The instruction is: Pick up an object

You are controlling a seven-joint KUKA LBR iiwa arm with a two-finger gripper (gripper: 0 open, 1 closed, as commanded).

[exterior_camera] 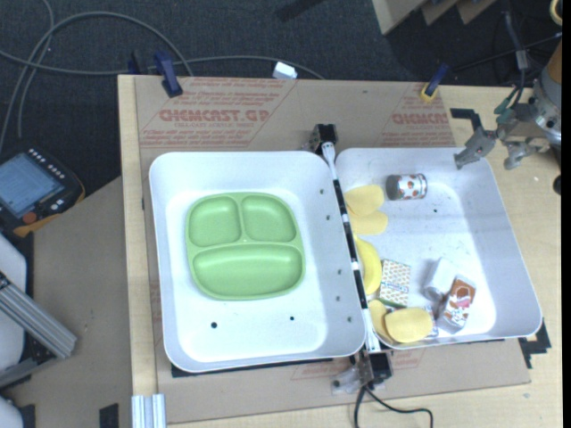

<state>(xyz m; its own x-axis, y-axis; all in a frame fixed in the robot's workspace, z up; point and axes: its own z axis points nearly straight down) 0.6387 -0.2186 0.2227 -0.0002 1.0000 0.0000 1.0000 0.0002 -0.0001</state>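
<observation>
The right bin (pixel 500 239) holds several small objects. A small patterned can (pixel 407 185) lies on its side near the far wall. Two pale yellow pieces (pixel 365 201) sit by the left wall, with a yellow banana-like piece (pixel 369 267) below them. A patterned packet (pixel 395 282), a white and orange carton (pixel 456 302) and a yellow rounded piece (pixel 409 325) lie near the front. My gripper (pixel 492 152) hovers over the bin's far right corner, open, with nothing between its fingers. It is well to the right of the can.
A green divided plate (pixel 244 243) lies in the left bin (pixel 169 239). A black divider with clips (pixel 337 203) runs between the bins. Blue clamps (pixel 167 72) hold the cardboard at the back. A handheld pendant (pixel 31 188) rests off the bench at left.
</observation>
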